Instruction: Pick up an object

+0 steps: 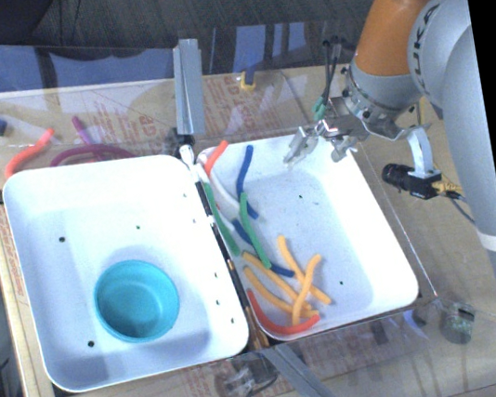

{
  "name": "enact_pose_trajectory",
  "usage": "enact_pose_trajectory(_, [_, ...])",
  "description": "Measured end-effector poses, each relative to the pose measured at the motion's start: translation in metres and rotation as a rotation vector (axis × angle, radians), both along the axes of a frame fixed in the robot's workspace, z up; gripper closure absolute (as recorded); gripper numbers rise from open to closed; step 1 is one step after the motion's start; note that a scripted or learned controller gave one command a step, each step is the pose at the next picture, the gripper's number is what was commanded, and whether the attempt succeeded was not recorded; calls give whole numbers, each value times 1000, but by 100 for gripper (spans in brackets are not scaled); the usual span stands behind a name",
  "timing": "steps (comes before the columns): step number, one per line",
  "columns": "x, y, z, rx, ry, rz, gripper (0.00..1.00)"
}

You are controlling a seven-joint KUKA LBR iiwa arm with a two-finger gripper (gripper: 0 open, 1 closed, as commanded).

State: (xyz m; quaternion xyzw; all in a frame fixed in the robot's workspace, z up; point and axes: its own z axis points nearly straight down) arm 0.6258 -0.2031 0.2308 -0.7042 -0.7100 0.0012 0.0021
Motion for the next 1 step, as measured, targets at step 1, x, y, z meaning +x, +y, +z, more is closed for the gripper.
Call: enact_pose_trajectory(1, [-3, 42, -123, 1, 0, 188, 0])
